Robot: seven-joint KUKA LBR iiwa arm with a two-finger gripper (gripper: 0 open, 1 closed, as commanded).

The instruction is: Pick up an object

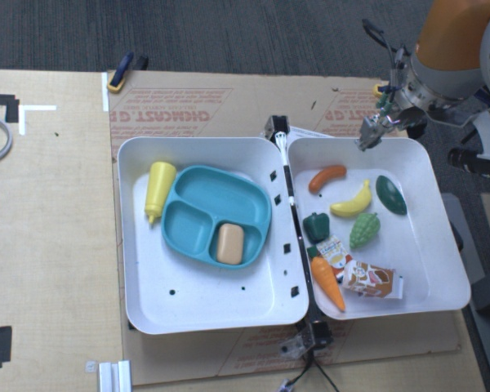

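My gripper point(369, 135) hangs over the far rim of the right bin point(425, 276), above and to the right of a red sausage point(327, 178). Nothing shows between its fingertips. Below it in the right bin lie a yellow banana point(353, 202), a dark green oval point(390, 195), a bumpy light green fruit point(364, 229), a dark green pepper point(316, 226), an orange carrot point(327, 282) and a brown-and-white packet point(371, 279).
The left bin point(147, 300) holds a teal divided plate point(196, 215) with a tan bread piece point(229, 243) in one compartment, and a yellow bottle point(158, 189) beside the plate. Cardboard lies under both bins. A blue-and-yellow tool point(120, 71) rests at the back left.
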